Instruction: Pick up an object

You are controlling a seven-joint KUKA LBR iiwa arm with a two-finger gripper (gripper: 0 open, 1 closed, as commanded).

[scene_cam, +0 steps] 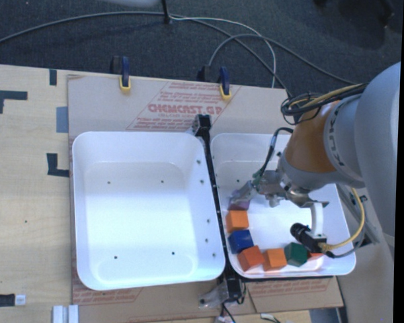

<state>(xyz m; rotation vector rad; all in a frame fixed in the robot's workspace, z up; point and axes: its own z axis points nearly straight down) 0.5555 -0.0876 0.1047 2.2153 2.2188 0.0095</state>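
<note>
Dark carpet and loose cables lie beyond the pale wooden worktop (22, 204). I see the grey arm with its orange band (308, 145) reaching from the right, bent down over the right white bin (232, 148). Its tool (254, 189) sits low by a small purple-grey piece (240, 193); I cannot tell its state. Below lie an orange block (238, 220), a blue block (239, 240), two more orange blocks (251, 258) (275, 259) and a green block (295, 253). The left white bin (141, 212) sits alongside.
</note>
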